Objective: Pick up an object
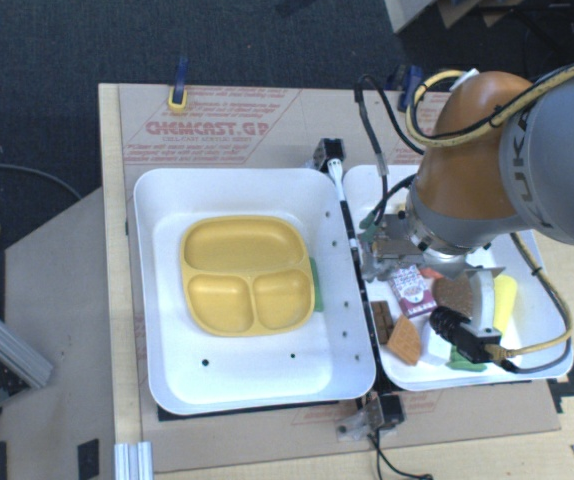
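Observation:
My gripper (pixel 385 253) hangs low over the left part of the right bin (pixel 542 363), under the orange wrist band. Just below and to its right lie a maroon and white packet (pixel 412 288), a tan wedge-shaped piece (pixel 405 340) and a dark brown block (pixel 380 318). A brown patch (pixel 457 293) and a yellow item (pixel 506 301) lie further right. A green piece (pixel 464 365) shows at the bin's near side. The view does not show anything between the fingers.
The left bin (pixel 167 368) holds a yellow divided plate (pixel 247 273) with a green strip (pixel 314 283) at its right edge. The wall between the bins runs right beside the gripper. The arm covers much of the right bin.

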Robot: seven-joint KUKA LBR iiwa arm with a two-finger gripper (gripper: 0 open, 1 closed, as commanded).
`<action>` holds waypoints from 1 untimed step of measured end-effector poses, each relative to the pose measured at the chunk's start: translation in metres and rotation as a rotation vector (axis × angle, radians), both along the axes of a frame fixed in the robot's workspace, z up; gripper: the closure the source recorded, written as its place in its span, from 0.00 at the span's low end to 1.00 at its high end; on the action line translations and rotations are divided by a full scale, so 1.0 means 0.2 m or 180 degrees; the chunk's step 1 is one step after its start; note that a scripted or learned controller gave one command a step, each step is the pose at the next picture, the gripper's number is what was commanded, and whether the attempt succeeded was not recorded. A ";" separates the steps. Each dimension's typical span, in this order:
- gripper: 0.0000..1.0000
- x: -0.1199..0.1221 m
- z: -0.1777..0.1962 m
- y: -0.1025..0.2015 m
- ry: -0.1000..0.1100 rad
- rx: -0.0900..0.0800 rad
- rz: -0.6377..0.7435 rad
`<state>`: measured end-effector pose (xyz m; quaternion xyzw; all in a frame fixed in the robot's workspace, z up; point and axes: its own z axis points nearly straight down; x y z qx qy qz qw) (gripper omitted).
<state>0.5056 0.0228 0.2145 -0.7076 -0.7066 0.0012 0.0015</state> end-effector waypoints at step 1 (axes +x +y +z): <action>1.00 -0.01 0.00 0.02 -0.0001 0.0002 0.0007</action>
